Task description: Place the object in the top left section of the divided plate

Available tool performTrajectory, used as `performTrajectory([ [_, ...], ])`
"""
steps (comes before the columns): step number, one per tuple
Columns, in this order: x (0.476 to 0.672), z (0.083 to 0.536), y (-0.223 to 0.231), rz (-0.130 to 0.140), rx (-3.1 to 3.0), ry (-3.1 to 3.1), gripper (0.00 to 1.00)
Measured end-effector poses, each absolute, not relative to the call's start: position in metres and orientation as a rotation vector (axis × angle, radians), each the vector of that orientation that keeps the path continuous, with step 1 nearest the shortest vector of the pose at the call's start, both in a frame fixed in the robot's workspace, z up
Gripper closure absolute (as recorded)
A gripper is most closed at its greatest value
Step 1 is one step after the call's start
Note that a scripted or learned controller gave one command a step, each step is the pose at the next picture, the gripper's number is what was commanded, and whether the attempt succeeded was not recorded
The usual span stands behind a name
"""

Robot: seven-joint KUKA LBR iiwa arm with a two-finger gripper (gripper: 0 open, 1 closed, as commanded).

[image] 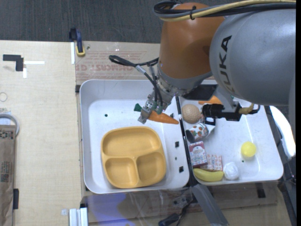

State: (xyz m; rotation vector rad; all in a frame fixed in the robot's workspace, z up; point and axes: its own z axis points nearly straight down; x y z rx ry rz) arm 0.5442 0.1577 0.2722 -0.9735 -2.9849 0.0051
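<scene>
A yellow divided plate (134, 161) lies in the left bin, with one wide section at the top and two smaller ones below. My gripper (149, 112) hangs just above the plate's upper right rim, near the wall between the bins. It is shut on a toy carrot (163, 118), which lies roughly level with its orange tip pointing right and its green top (137, 108) pointing left. The carrot is above the bin floor, just beyond the plate's top edge.
The left bin (94, 126) holds the plate. In the right bin sit a beige egg (190, 113), a yellow ball (248, 149), a banana (208, 175), a white ball (231, 171), red-and-white packets (204, 157) and a dark round item (197, 132). The arm's bulk covers the upper right.
</scene>
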Motion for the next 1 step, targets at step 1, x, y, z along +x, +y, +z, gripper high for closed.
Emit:
performTrajectory([
  [1,0.5222,0.1006,0.2144,0.007,-1.257,-2.875,1.00],
])
